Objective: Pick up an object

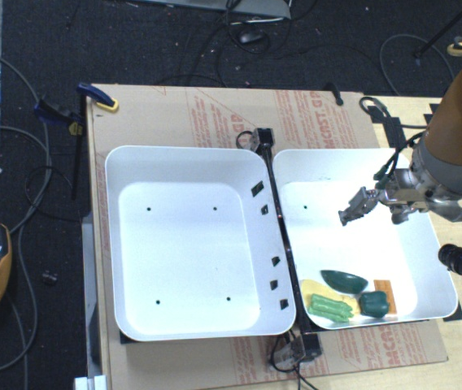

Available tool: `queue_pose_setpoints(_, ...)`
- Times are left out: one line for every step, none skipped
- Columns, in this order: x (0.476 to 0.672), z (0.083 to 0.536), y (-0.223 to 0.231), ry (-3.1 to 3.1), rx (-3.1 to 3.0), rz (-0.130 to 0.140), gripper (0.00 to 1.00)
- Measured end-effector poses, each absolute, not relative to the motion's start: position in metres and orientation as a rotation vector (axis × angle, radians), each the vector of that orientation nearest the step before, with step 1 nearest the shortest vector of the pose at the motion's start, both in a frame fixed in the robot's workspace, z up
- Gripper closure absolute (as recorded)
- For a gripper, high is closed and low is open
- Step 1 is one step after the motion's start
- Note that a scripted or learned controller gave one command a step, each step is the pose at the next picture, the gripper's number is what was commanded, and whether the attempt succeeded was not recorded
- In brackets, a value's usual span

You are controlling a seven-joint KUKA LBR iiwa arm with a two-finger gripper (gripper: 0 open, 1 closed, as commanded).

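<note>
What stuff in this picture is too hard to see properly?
- Pincer, camera view: too small and blurred to tell if anything sits between its tips.
- Arm: cut off by the right edge.
- Yellow object in the right bin: partly hidden under the green toys.

Blue clamp (99,97) at bench (182,112) corner

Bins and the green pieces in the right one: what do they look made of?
Right bin and left bin: probably moulded plastic, smooth matt white, with rounded corners. Green pieces: likely plastic or rubber toys, going by the saturated colour and soft sheen; too small to be sure.
</note>
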State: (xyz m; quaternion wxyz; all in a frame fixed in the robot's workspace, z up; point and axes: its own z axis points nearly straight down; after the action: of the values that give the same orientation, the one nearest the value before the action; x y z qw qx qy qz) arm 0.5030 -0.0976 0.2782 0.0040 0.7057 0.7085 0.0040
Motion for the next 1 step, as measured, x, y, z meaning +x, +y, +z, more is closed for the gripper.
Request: queue_pose_setpoints(0.5016,0.2826,-0.0992,2.222,2.221,0.000,1.00)
